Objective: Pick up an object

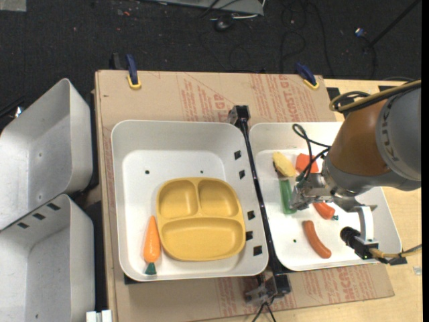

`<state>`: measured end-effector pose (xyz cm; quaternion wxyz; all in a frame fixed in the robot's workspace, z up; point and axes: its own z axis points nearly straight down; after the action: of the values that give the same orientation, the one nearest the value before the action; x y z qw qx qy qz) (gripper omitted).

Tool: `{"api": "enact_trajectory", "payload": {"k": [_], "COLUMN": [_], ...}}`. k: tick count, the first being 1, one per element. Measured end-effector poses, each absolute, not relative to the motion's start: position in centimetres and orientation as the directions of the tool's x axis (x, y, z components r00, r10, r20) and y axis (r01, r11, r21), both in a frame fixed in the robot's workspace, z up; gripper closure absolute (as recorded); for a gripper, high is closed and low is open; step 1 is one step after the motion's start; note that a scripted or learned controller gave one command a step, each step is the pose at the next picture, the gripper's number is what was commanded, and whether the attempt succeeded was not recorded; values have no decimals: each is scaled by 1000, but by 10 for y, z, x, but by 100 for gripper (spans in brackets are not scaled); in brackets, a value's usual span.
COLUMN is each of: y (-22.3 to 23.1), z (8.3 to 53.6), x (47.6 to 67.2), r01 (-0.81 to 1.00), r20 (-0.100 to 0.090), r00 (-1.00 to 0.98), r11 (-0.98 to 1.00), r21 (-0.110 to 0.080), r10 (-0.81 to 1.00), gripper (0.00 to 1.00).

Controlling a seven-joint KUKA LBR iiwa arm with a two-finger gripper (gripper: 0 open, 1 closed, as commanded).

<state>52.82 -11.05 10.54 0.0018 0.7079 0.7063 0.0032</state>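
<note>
The right bin holds several toy foods. A yellow piece lies near its back left, with a green stick just in front of it. A small orange-red piece sits beside the yellow one. Another red piece lies under the wrist, and a red-brown sausage rests toward the front. My gripper is low in this bin, right beside the green stick and partly covering it. The grey and orange arm hides the bin's right side.
The left bin carries a yellow divided plate and an orange carrot along the plate's left edge. A black divider runs between the bins. Cables trail at the right of the bench.
</note>
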Motion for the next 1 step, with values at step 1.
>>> {"api": "enact_trajectory", "payload": {"k": [1], "y": [-112], "z": [148], "x": [530], "r01": [1000], "r20": [-1], "r00": [-2], "r11": [2], "r21": [4], "r10": [1000], "gripper": [100]}}
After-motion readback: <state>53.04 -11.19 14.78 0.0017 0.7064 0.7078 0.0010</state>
